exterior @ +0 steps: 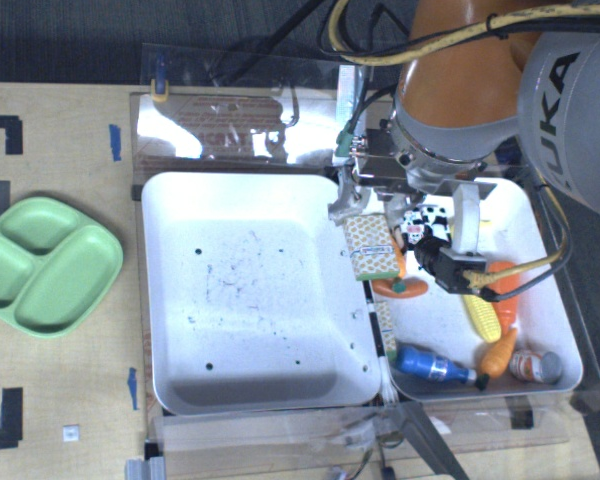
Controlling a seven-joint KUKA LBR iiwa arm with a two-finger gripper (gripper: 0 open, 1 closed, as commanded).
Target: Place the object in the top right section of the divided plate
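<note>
While the green divided plate (48, 265) sits on the tabletop (60, 118) far to the left of both bins, the arm's tool (420, 230) hangs low over the right bin (555, 298). I cannot tell how far open it is or if it holds the black-and-white toy (427, 220) under it. A carrot (400, 287), yellow corn (482, 314) and a blue bottle (432, 366) lie in that bin.

The one legible marking is the maker's name "KUKA", in black capital letters running vertically on the grey casing of the arm (570, 98) near the top right of the camera view. A small patterned packet (370, 246) at the inner edge of the right bin (550, 363) bears print too small to read. The blue bottle (432, 366) in that bin shows no readable label.
</note>
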